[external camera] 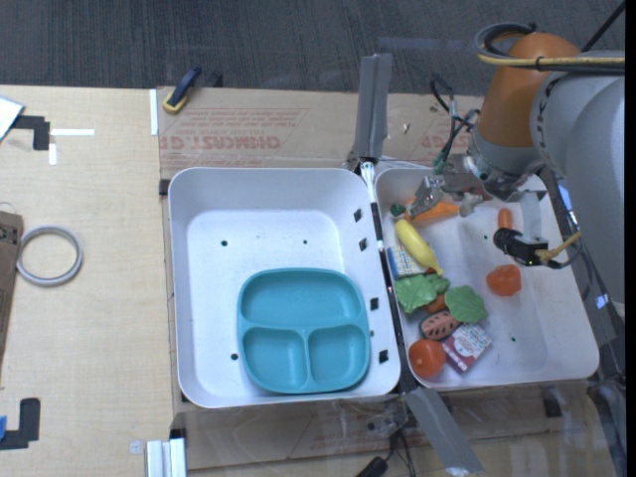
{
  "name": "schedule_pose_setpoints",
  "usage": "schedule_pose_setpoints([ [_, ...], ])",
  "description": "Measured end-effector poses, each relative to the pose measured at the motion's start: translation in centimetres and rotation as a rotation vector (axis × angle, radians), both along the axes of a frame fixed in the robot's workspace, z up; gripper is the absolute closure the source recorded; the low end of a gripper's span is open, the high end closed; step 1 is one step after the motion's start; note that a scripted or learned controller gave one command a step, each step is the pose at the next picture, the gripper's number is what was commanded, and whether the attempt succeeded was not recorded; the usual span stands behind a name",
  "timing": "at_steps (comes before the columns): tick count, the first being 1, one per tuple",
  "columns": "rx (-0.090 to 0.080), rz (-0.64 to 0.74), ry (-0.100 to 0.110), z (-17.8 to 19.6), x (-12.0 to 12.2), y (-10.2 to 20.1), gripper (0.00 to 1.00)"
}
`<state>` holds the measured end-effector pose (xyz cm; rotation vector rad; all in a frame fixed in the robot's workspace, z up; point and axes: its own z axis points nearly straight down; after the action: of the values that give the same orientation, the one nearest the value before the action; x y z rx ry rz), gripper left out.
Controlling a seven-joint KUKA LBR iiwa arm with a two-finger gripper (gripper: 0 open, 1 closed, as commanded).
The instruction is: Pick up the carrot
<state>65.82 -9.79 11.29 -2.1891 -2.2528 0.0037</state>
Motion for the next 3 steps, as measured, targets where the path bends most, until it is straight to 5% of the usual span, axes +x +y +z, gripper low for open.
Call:
schedule_pose_setpoints([
  [1,0.002,-0.137,0.000,-1.7,0.2,-1.8,0.00],
  [2,0.003,-0.131,-0.006,0.1,0.5,-1.6,1.00],
  [3,0.000,-0.141,-0.002,7.9,-0.8,2.2,1.00],
])
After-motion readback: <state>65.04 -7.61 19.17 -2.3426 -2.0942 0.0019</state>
